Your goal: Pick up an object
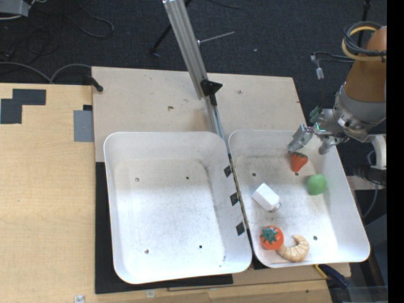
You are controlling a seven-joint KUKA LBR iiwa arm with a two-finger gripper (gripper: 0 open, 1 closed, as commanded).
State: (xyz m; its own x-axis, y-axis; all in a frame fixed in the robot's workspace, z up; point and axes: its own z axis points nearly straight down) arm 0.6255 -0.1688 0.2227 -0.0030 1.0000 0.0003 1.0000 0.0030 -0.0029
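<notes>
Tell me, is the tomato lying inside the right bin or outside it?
Inside. The tomato lies within the right bin's rim, beside the croissant.

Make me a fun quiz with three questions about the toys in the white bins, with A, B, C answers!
1. Where is the green ball?
A. In the right bin
B. In the left bin
C. On the floor

2. How many things lie in the right bin?
A. Two
B. Five
C. Eight

3. What is beside the tomato?
A. A spoon
B. The croissant
C. A cup

Answers:
1. A, the ball sits near that bin's right wall.
2. B, there is the strawberry, ball, white block, tomato and croissant.
3. B, the croissant lies right next to the tomato at the near edge.
</notes>
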